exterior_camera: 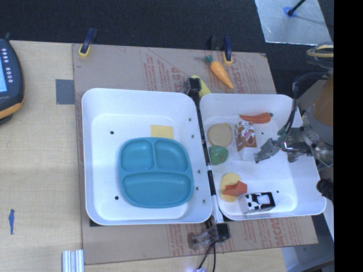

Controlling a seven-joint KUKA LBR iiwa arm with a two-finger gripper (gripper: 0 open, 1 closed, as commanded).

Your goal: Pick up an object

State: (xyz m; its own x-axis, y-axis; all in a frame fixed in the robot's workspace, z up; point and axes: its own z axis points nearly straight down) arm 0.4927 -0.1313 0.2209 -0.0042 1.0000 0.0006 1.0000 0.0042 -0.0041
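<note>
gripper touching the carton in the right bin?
Apart. The camera view shows bare white bin floor between the gripper and the small carton.

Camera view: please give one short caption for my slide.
The claw hovers in the right bin beside a small carton; the left bin holds a blue plate.

Red printed lettering runs in repeated slanted rows across the brown cardboard sheet [142, 67] that lies under both bins on the table, showing along its far edge and on its near right strip, but the characters appear reversed or upside down and are too small to read as words. The small carton [245, 136] in the right bin has a red and white printed face; its print is too blurred to make out. The handheld controller [8, 78] at the far left edge has a lit screen and buttons, with nothing legible on them.
</note>
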